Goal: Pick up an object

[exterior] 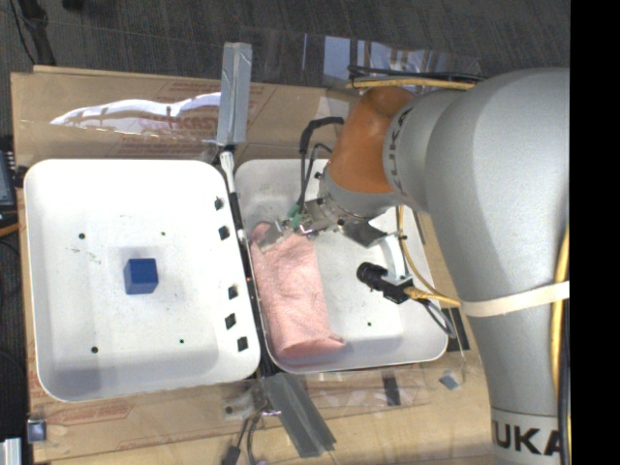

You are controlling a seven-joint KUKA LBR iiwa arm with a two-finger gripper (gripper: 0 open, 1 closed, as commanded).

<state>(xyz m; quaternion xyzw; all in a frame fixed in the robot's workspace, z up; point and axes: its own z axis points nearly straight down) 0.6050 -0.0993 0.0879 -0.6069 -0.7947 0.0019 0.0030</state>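
A pink sponge-like block (292, 294) lies lengthwise along the left side of the right bin (407, 342). A small blue cube (141, 275) sits in the left bin (58, 201). My gripper (295, 223) hangs low over the top end of the pink block, at the bin's upper left. The wrist and orange band (363, 153) hide most of the fingers, so their state is unclear. Nothing can be seen held.
A grey divider bar with black clips (232, 250) runs between the two bins. A black cable fitting (383, 281) hangs over the right bin's middle. The large grey arm body (494, 211) covers the right side of the bench.
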